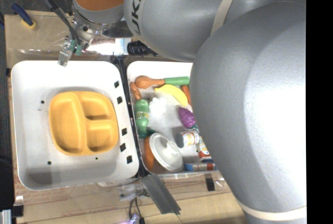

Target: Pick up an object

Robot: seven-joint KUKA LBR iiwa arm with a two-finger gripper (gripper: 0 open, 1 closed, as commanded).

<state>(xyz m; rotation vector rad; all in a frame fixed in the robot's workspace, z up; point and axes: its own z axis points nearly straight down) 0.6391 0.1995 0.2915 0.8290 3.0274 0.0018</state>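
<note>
The tool point(70, 50) hung above the left bin's point(21, 114) far rim; its opening could not be told. The purple eggplant point(187, 117) looked light, smooth, graspable mid-body.

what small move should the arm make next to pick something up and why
Probably swing the gripper toward the right bin and down. It sits over the far rim of the left bin, which holds a yellow divided tray, while the small graspable things, such as the green toy and purple toy, crowd the right bin.
</note>
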